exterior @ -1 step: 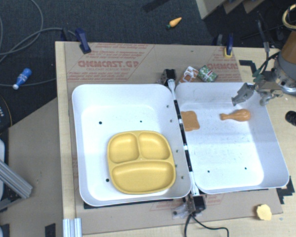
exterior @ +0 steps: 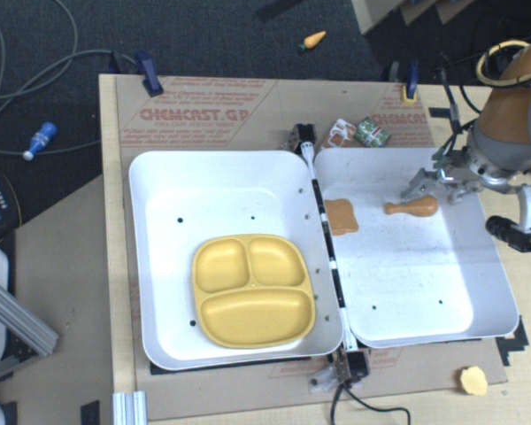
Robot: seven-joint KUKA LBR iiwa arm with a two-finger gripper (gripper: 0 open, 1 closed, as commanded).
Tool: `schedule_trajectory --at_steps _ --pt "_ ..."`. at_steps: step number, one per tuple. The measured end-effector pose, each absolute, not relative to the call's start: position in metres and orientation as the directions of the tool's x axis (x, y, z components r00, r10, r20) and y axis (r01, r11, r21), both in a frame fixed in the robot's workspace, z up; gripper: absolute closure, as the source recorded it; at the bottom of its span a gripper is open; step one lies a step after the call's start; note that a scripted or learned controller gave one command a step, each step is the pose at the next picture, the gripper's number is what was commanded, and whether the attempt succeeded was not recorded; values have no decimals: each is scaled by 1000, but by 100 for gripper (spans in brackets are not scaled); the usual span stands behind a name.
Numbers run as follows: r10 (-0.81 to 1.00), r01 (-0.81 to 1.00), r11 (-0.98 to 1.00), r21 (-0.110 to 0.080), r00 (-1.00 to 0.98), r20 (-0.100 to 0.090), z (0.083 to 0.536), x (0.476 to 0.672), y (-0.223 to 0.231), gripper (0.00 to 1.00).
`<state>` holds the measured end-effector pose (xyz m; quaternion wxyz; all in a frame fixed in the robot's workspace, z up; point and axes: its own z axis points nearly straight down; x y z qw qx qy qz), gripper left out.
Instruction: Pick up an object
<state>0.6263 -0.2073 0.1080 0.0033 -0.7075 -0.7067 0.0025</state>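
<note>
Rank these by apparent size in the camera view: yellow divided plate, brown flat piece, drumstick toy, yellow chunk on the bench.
1. Yellow divided plate, by far the largest.
2. Brown flat piece and drumstick toy: too alike to rank.
3. Yellow chunk, the smallest.

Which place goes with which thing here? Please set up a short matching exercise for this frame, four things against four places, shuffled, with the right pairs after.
Things:
1. yellow divided plate
2. drumstick toy
3. flat brown piece
4. blue bottle

Places:
A. right bin, at its left wall
B. on the dark floor, left of the bench
C. left bin
D. right bin, just beside the gripper

Pairs: 1-C, 2-D, 3-A, 4-B
</note>
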Motion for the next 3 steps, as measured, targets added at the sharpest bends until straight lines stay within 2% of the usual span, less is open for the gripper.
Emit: schedule_trajectory --at_steps 1,2,3 --pt "1000 1000 4 1 -4 3 84 652 -213 0" --pt "1000 1000 5 4 -5 -1 96 652 -213 100" --pt "1000 1000 2 -1 -2 2 154 585 -162 100"
